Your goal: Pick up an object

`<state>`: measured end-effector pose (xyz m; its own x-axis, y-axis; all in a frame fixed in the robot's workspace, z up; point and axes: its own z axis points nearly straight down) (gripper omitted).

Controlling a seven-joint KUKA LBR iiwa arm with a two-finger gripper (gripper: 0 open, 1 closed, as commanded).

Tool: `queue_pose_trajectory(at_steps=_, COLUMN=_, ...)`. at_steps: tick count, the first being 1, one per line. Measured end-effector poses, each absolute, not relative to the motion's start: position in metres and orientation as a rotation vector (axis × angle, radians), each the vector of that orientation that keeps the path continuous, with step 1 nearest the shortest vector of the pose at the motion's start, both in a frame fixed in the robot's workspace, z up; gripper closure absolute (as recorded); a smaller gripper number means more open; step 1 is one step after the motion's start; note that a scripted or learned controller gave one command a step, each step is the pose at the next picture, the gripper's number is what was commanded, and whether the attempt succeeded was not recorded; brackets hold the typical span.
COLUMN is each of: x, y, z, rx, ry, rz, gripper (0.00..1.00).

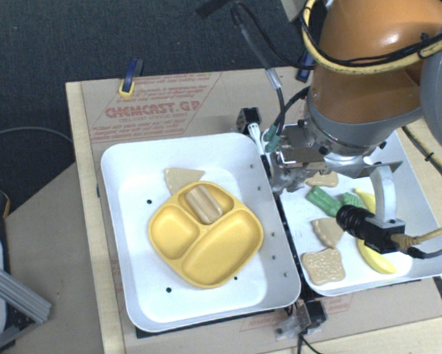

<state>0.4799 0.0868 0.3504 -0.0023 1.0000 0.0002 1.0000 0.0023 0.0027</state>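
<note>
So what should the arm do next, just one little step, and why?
Probably lower straight down a little. The hand sits over the right bin, at its left side, and the toy food there, like the green piece and the toast slice, lies flat on the bin floor.

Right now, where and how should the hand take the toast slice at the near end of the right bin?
The toast slice lies flat with a free patch of right bin floor around it. Probably best gripped across its two straight side edges, coming straight down from above; the tan piece just beyond crowds its far edge.
</note>
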Motion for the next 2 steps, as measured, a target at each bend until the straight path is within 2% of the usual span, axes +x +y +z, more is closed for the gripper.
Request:
queue_pose_trajectory(at_steps=1, x=0.48, y=0.049, z=0.487, rx=2.215, ry=2.211, rz=0.023, gripper=1.0)
queue_pose_trajectory(at_steps=2, x=0.478, y=0.079, z=0.312, rx=2.228, ry=2.23, rz=-0.023, gripper=1.0)
